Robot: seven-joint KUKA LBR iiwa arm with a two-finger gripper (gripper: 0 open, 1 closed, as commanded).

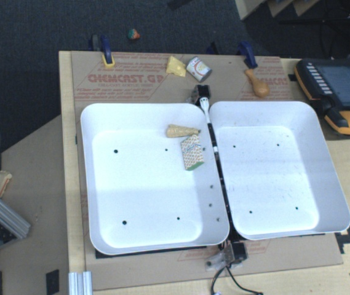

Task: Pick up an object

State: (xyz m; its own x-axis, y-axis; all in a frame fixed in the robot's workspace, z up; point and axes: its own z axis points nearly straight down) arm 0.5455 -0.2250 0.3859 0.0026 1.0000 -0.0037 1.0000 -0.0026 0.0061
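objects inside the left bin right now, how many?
2. A tan cone-shaped piece lies near the back wall of the left white bin, right of centre. A small green-and-white patterned packet lies just in front of it, close by. Nothing seems hidden.

Bright even light, soft shadows, slightly grainy

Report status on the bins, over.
Left bin: tan cone-shaped piece touching a patterned packet, upper right area. Nothing lies over them. Yellow wedge and small box on the bench behind.
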